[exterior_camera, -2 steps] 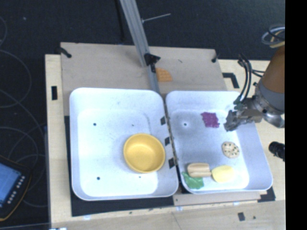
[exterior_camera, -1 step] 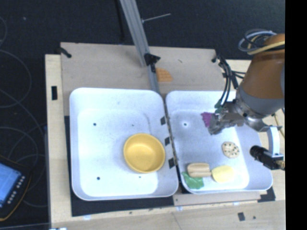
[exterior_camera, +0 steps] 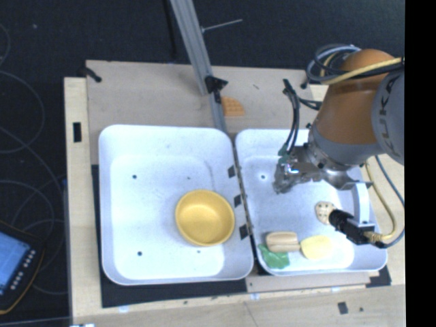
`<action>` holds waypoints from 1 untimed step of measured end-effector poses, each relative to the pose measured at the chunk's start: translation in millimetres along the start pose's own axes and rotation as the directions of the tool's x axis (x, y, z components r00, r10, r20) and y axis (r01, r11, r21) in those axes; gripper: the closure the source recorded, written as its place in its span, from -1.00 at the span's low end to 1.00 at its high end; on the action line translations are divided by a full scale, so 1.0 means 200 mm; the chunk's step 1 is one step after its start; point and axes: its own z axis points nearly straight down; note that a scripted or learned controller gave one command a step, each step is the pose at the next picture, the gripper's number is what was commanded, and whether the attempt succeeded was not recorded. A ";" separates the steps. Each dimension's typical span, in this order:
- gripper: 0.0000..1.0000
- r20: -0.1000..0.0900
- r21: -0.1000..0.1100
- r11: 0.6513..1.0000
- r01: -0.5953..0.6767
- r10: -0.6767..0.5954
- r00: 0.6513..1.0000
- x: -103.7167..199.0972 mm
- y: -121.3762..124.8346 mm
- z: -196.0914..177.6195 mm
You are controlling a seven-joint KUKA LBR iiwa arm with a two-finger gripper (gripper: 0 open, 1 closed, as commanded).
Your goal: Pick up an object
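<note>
My gripper [exterior_camera: 285, 180] hangs over the upper left part of the right bin [exterior_camera: 262, 148], well above its floor, with nothing seen between its fingers. Near that bin's front edge lie a tan oblong block [exterior_camera: 281, 241], a yellow rounded piece [exterior_camera: 316, 247] and a small green piece [exterior_camera: 274, 258]. A small cream-coloured object [exterior_camera: 323, 211] lies to the right, close to the arm's mount. A yellow bowl [exterior_camera: 204, 217] sits upright in the left bin [exterior_camera: 136, 182], toward its right side.
A grey metal post [exterior_camera: 194, 46] slants down to the divider between the two bins. An orange patch [exterior_camera: 232, 107] lies on the bench behind the bins. The arm's orange band [exterior_camera: 354, 101] looms over the right bin's far right.
</note>
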 end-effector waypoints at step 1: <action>1.00 -0.001 -0.001 1.000 0.001 -0.001 1.000 0.29 0.09 0.03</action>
